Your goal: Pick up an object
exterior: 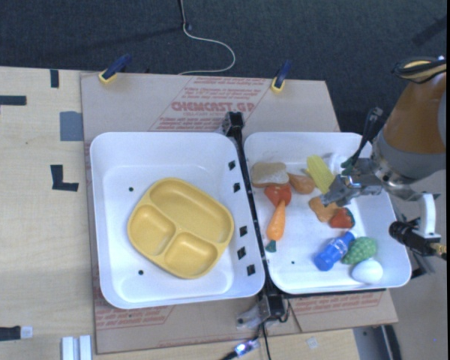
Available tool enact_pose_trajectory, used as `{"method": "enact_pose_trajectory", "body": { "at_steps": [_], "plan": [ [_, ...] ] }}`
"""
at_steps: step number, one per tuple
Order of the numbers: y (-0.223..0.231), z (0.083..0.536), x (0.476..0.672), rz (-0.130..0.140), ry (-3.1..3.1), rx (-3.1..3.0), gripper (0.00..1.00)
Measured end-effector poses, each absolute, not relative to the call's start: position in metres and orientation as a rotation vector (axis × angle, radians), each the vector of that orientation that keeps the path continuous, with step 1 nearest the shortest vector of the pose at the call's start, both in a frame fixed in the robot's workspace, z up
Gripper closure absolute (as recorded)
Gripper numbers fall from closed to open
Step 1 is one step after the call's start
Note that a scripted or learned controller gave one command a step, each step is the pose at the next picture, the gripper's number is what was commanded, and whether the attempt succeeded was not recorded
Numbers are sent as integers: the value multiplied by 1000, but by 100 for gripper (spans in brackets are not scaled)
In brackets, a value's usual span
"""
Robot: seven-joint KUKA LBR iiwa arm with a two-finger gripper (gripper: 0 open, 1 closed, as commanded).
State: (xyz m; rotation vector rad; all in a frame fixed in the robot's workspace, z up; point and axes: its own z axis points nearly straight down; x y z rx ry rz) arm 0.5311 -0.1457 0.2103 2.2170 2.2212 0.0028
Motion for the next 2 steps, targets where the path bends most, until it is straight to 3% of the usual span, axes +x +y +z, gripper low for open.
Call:
{"method": "enact_pose_trajectory", "body": {
  "at_steps": [1,2],
  "plan": [
    [-145,225,531,0,2223,2220,100],
    [-84,229,516,0,2231,2217,100]
  ]
}}
